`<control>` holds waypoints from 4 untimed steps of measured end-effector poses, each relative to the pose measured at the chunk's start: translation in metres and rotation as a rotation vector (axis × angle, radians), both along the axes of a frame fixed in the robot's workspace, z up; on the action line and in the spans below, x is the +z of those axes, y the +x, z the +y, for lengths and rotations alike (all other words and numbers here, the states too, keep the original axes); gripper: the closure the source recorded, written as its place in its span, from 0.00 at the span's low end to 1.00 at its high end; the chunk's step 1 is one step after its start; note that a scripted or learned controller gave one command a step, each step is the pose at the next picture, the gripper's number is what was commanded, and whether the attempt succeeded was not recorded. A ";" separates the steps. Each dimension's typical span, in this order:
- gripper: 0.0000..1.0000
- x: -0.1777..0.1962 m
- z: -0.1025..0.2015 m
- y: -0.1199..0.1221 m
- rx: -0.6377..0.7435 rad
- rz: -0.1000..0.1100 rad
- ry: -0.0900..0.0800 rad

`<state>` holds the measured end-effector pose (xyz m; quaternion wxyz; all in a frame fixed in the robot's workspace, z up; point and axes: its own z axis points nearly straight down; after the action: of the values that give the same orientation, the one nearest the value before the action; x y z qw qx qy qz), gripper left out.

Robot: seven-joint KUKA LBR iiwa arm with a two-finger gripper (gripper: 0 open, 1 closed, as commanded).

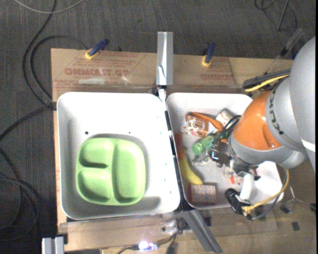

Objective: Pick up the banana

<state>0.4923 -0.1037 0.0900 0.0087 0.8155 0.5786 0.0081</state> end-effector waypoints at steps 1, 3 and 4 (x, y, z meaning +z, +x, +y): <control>0.00 0.000 0.000 0.000 0.000 0.000 0.000; 1.00 0.005 -0.002 -0.001 -0.002 0.008 0.000; 1.00 0.089 0.050 0.065 -0.455 0.031 0.003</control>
<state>0.5578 -0.0535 0.1794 0.0002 0.9250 0.3798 -0.0055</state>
